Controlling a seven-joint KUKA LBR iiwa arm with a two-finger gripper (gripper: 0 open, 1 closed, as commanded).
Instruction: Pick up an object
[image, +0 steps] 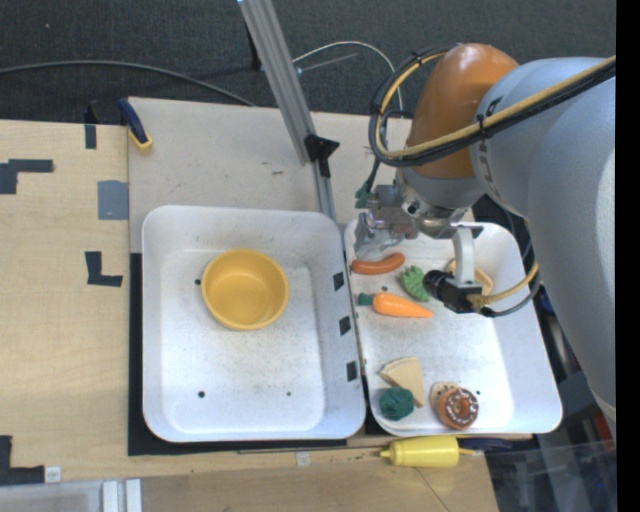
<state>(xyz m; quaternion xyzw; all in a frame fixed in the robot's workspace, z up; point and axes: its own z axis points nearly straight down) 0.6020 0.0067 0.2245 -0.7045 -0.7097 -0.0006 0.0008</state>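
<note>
Left bin (170, 330): a yellow bowl (245, 290) sits upright in its far-left part, well apart from everything else.
Divider: the two bins meet edge to edge at mid-scene; a metal post (290, 100) slants up from the table (60, 300) behind them.
Right bin (500, 350): toy foods lie scattered. A sausage (377, 265) rests at the far-left corner, a carrot (401, 307) just nearer, a dark green piece (415, 283) between them to the right.
Near end of right bin: a cheese wedge (404, 374), a green broccoli-like lump (396, 403) touching it, and a round brown pastry (457, 405) beside them.
Table edge: a yellow bottle (428, 452) lies on its side just outside the bin.
Claw (375, 235): hangs over the far-left corner of the right bin, directly above the sausage; whether its fingers are apart or together cannot be told from this angle.
Likely target: the sausage, judging by position.
Doing it well: descend straight, straddle the sausage across its narrow width, keep clear of the bin wall and carrot, close firmly before lifting.
</note>
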